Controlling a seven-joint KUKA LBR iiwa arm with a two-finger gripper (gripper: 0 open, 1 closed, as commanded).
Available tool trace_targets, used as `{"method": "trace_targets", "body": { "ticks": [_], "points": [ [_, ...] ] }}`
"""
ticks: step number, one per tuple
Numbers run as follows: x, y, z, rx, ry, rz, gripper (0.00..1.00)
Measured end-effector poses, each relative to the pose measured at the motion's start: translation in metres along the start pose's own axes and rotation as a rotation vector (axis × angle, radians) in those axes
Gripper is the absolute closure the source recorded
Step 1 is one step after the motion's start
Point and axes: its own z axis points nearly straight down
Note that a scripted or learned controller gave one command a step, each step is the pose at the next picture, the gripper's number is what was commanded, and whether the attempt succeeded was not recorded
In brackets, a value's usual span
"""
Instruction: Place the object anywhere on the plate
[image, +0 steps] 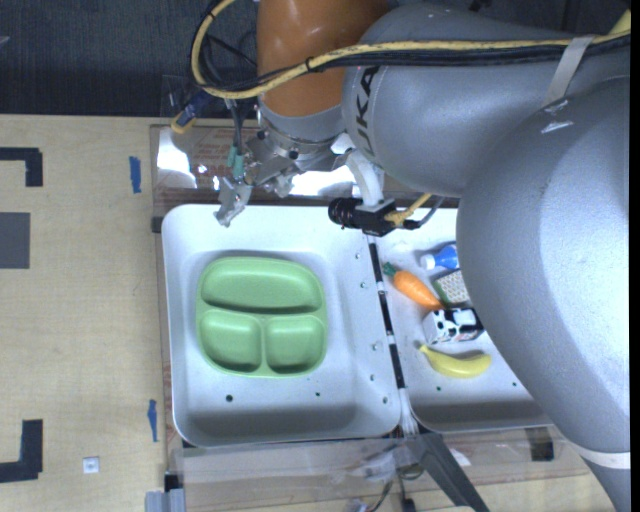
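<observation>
Arm (470, 130) hides right bin (480, 400); carrot (415, 288), banana (455, 362), perhaps more.

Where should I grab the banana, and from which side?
Probably the banana's thick middle, from straight above, fingers closing across its width. It lies flat in the right bin, curving side to side, ends turned up. A black-and-white toy sits close above it, so keep the fingers toward the lower, freer side.

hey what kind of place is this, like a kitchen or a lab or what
Most likely a robotics lab test bench, not a kitchen. A grey arm with loose cabling reaches over two white bins; toy food such as a banana and carrot sits in one, a green plate in the other.
</observation>
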Motion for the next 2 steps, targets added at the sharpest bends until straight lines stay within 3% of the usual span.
{"method": "trace_targets", "body": {
  "ticks": [2],
  "points": [
    [0.0000, 0.0000, 0.0000, 0.000, 0.000, 0.000, 0.00]
  ]
}}
